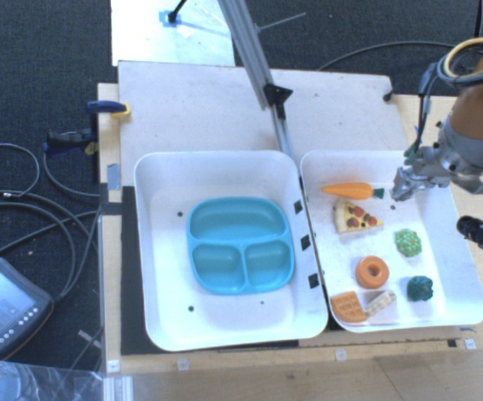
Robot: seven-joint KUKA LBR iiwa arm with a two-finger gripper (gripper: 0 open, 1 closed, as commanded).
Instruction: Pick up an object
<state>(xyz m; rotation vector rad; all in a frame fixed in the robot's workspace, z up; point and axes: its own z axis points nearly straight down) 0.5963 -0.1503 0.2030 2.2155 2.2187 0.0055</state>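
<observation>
The tool (pixel 402 186) is seen low over the right bin (pixel 467 295), near its far edge, just beside the carrot's (pixel 350 190) green tip; its state cannot be told. Pizza slice (pixel 355 217), donut (pixel 372 271) and broccoli (pixel 419 288) are spread nearer. A blue tray (pixel 240 245) is seated in the left bin (pixel 162 224).

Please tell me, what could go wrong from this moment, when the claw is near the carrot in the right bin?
1. The claw sits by the leafy end of the carrot, not over its middle, so a grasp there may slip off.
2. The pizza slice lies just beside the carrot; the descent could nudge it or catch both.
3. The claw is close to the right bin far wall, so it may bump the rim.
</observation>
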